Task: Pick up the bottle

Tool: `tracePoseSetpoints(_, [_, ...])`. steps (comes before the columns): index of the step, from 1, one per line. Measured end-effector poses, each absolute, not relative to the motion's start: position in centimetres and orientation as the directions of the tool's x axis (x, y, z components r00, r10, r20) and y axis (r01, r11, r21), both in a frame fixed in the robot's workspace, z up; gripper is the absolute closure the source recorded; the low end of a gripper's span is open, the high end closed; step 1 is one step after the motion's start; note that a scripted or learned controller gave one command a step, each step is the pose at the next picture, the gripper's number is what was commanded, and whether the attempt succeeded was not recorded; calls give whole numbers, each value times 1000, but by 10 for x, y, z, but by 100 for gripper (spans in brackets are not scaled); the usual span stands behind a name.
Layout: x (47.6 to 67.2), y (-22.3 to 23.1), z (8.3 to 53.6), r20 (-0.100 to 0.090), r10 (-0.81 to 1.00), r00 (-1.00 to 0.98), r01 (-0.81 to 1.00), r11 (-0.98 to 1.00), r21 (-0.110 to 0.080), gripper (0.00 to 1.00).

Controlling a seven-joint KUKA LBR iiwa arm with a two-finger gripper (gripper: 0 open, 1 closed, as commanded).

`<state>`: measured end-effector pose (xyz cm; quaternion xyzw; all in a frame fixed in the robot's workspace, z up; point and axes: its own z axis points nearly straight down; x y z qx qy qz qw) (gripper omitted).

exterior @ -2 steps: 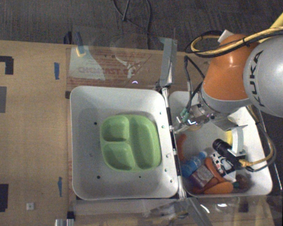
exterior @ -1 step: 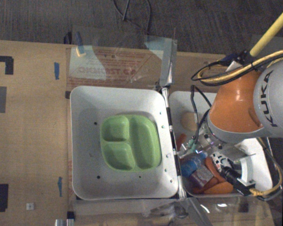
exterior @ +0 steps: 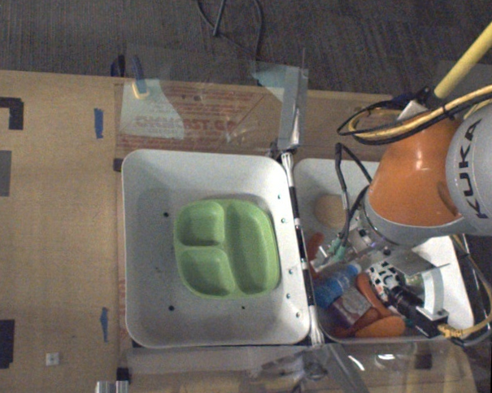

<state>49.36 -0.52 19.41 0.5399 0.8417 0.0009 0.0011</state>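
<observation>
A blue-capped bottle [exterior: 337,287] lies on its side among clutter at the near left of the right bin [exterior: 312,180], beside the gripper [exterior: 371,266] overhead. Probably light, rigid, slick plastic; best pinched across its body. Left, a green divided plate [exterior: 226,248].

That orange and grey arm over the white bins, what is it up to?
It is a robot arm reaching in over the right bin, where a jumble of small things lies, among them a blue-capped bottle it is meant to pick up. Its gripper hangs low over that pile, close to the bottle, but the arm's bulk blocks the view, so a grasp cannot be confirmed. The left bin holds a green divided plate, lying flat and untouched.
</observation>
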Motion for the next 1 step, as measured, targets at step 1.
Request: tracePoseSetpoints(1, [480,-2,185,1,610,-792,610,792,1,100])
